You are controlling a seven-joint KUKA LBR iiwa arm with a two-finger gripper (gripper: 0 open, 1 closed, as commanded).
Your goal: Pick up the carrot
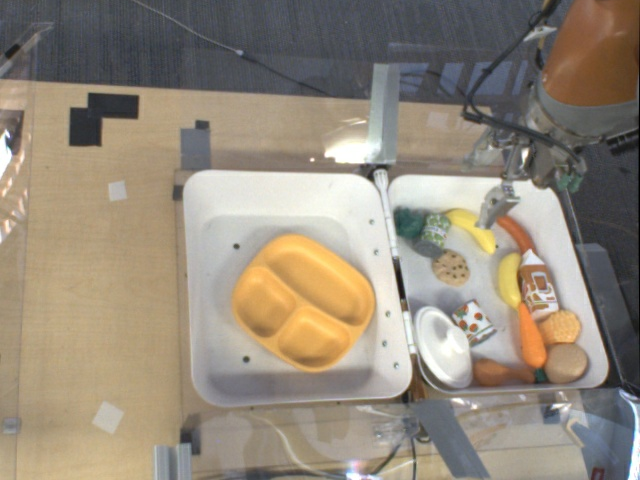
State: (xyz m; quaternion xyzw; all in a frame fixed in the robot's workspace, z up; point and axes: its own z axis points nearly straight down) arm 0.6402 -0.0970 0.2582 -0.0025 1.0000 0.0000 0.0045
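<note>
The gripper (497, 206) hangs over the back of the right bin (590, 363), just above a banana (470, 229) and a red sausage (516, 234); whether it is open or closed cannot be made out, and nothing is visibly held. The carrot (530, 336) lies near the bin's front right, beside a small carton (538, 286). A yellow divided plate (302, 300) sits in the left bin (210, 368).

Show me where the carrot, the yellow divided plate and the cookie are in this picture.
carrot (530, 337): camera view, middle of its orange body, right bin.
yellow divided plate (300, 268): camera view, bare floor of its large compartment, left bin.
cookie (452, 267): camera view, centre of its top face, right bin.
</note>
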